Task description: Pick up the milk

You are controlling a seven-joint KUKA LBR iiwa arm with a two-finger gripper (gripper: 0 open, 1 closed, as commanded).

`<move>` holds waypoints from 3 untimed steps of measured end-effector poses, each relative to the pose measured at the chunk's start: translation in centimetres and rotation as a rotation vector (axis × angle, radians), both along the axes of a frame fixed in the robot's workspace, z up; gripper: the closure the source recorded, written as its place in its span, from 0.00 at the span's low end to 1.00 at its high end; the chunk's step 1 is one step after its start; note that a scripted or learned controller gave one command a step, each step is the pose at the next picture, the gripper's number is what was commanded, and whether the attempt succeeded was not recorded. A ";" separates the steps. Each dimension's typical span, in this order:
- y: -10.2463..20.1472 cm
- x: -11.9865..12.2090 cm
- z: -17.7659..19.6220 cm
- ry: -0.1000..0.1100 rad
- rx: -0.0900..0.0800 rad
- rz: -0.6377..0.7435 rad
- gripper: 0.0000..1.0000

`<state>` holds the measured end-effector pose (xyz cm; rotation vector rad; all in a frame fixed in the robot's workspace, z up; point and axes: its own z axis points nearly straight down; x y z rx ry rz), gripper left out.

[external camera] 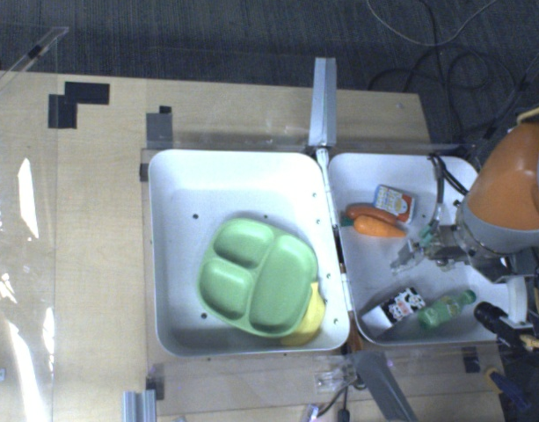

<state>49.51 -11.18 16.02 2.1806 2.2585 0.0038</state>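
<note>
A broad, rounded orange band (515, 178) is seen on the arm, with a grey ring (502, 233) set beneath it. A dark cable (439, 192) is run along the wrist. The hand (420, 251) is built from small grey metal parts.

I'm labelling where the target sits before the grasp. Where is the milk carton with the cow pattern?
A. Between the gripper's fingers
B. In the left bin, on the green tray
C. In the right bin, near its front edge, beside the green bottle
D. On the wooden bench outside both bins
C: the milk carton lies near the front wall of the right bin, just left of the green bottle.
</note>
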 end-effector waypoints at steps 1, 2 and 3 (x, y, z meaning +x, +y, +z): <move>1.1 0.1 -7.1 -0.009 -0.005 0.485 0.00; 1.2 0.5 -5.9 -0.019 -0.007 0.486 1.00; 7.9 5.7 10.3 -0.007 -0.004 0.391 1.00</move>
